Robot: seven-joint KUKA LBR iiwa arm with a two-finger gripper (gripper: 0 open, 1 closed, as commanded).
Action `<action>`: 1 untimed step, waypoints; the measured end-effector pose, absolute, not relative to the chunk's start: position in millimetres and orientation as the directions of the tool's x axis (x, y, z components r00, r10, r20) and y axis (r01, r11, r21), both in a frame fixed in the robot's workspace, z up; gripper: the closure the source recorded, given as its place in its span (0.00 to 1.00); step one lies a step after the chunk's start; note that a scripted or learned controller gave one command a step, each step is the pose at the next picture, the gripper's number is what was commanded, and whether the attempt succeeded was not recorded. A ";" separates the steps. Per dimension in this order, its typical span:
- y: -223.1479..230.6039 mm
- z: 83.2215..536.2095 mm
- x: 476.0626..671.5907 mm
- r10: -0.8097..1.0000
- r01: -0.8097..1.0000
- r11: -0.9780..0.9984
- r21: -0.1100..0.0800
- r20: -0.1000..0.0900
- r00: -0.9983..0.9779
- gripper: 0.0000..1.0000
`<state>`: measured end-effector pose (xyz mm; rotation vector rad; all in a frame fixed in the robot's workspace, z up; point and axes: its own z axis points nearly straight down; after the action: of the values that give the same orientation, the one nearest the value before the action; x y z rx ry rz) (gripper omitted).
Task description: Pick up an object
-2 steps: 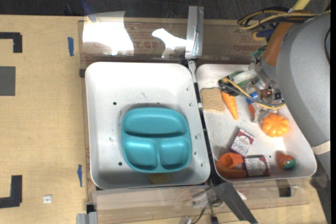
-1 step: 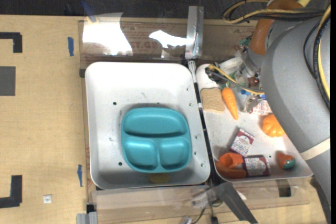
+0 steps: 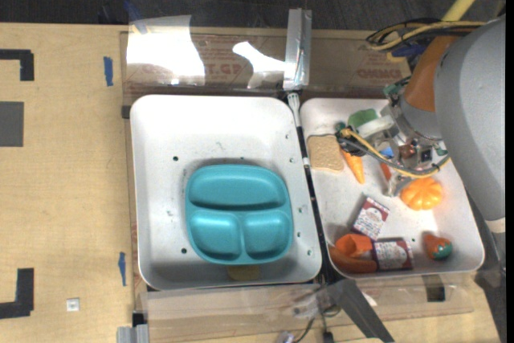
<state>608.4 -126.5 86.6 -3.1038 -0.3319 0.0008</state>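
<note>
My arm [image 3: 480,116] is a broad, smooth grey casing, rounded like a drum. Above the wrist I see its orange band [image 3: 424,81]. Yellow and black cables [image 3: 401,34] loop behind it, and thinner yellow and red wires tangle around the small metal-cluttered claw [image 3: 399,153].

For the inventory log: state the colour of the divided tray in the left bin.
Teal-blue all over; the tray shows plainly in the camera view.

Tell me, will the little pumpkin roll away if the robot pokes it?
Probably a bit. The pumpkin looks round and smooth, so a nudge may roll it or make it slip. It lies on the right bin's flat floor, so the wall should stop it. It looks like a toy, likely light.
</note>
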 end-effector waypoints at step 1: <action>-104.0 87.3 654.7 0.200 0.200 -0.980 -0.002 -0.002 0.980 0.00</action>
<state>654.7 -104.0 87.3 -3.1241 -0.3149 0.0035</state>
